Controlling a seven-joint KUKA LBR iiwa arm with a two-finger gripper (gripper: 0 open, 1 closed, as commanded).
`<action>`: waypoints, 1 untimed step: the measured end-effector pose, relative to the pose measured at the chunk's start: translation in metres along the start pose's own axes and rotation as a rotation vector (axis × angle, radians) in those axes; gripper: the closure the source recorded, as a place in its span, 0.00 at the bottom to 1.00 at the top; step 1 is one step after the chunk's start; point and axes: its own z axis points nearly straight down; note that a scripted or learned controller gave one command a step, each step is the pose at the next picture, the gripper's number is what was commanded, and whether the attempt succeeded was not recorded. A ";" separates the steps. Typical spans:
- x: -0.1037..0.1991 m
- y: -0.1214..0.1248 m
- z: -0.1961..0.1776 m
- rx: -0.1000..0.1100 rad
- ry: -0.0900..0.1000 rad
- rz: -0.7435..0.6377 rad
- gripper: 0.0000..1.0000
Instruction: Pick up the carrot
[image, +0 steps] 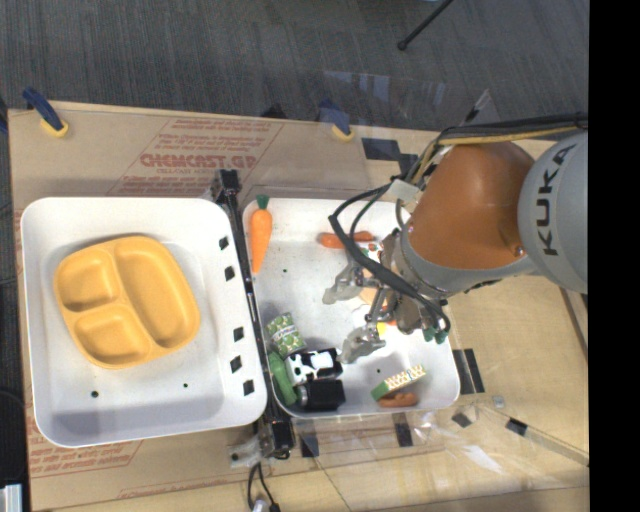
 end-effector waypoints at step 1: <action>-0.036 -0.066 0.047 0.000 0.000 -0.084 0.00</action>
